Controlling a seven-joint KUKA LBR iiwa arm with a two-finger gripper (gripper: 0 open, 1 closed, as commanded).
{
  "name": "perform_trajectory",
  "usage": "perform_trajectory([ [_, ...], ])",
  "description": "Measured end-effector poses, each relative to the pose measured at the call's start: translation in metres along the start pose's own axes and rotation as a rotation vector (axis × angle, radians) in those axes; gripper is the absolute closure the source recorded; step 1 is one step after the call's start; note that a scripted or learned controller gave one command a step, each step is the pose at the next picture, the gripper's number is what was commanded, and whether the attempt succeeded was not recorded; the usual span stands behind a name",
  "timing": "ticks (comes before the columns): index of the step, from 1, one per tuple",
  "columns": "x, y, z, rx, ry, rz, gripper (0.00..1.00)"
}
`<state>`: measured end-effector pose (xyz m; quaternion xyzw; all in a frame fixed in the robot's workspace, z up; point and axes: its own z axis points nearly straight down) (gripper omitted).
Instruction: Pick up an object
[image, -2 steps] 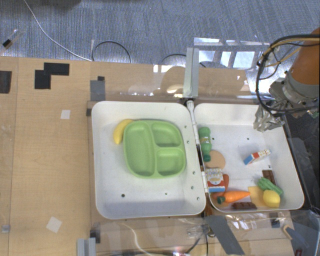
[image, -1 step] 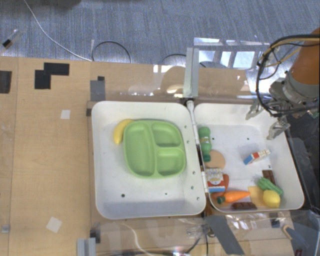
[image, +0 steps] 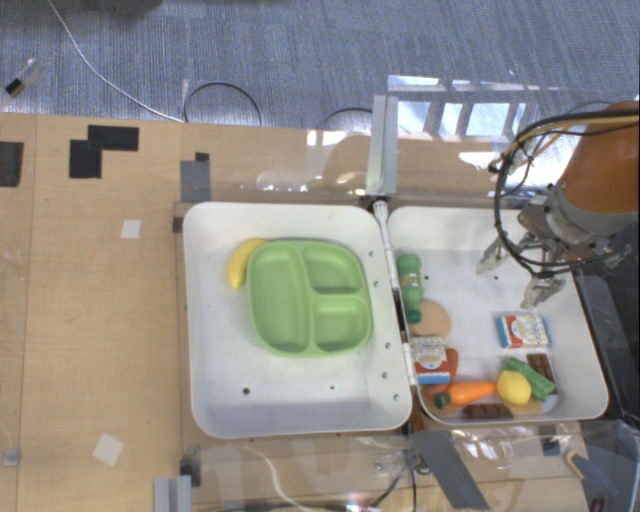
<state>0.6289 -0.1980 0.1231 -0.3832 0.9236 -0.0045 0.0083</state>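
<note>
- The gripper (image: 518, 275) hangs spread and empty above the right bin (image: 470, 235), poised to descend.
- The small card box (image: 522, 329), a likely pick, lies just below the gripper.
- Lemon (image: 513, 388) and carrot (image: 470, 393) crowd the bin's near edge, farther from the gripper.

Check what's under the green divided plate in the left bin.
A yellow banana pokes out from beneath the green divided plate's upper-left edge; the rest of it, and anything else underneath, is covered.

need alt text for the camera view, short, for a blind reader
The gripper hangs open above the right bin, near a small blue carton, with toy food clustered along the bin's near and left sides. The left bin holds a green divided plate and a banana.
</note>
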Motion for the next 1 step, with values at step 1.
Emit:
perform_trajectory([
  [1,0.0107,0.0147,0.0227,0.015,-0.005,0.094,0.00],
])
